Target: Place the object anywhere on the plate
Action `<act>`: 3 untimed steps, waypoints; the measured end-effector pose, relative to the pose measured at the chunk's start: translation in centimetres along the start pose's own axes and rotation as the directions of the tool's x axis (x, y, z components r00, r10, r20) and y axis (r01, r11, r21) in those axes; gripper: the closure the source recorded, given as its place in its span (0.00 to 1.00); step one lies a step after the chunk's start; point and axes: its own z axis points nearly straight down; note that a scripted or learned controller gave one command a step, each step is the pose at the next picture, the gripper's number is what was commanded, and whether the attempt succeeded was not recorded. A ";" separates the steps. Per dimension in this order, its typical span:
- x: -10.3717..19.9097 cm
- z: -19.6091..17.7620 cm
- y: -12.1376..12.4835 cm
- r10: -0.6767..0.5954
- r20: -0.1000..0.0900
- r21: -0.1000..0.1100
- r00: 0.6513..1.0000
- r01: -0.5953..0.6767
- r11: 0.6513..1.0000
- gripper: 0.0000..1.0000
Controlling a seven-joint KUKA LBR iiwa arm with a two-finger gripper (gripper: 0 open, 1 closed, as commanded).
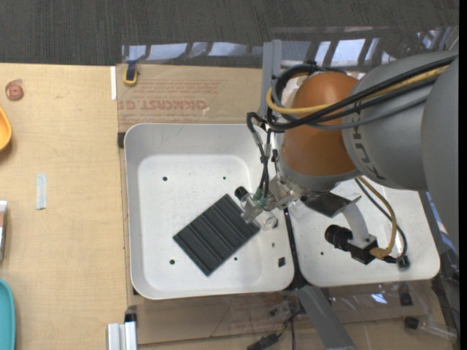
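The gripper (257,208) hangs low over the right side of the left bin (139,195), close to the wall it shares with the right bin (321,267). Whether it is clenched or released I cannot tell from here; the wrist hides too much.

A ribbed black plate (214,235) lies flat on the bin floor, turned at a slant. Its upper right corner sits right beneath the gripper, and the rest runs off down and to the gripper's left. Just below and to the gripper's right, against the shared wall, lies a small black square (281,262), apart from the plate.

The bulky grey arm (394,122) with its orange band looms over most of the right bin and over the far end of the shared wall. To the gripper's left, the white bin floor lies open past the plate, up to the far and left rims.

Beyond the bins a sheet of cardboard (175,97) with red print lies flat. Well to the left runs the pale wooden bench (66,232), bearing a small grey strip (41,192), with an orange thing (4,131) and a teal thing (6,316) cut off at its edge. Dark carpet (146,13) covers the floor beyond.
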 end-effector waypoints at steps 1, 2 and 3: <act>0.3 -8.0 7.9 -0.156 0.002 -0.001 0.988 0.156 0.988 1.00; 1.2 -12.8 3.4 -0.692 0.004 -0.002 0.722 0.692 0.722 1.00; 6.4 -19.3 7.8 -0.899 0.007 -0.002 0.438 0.899 0.438 1.00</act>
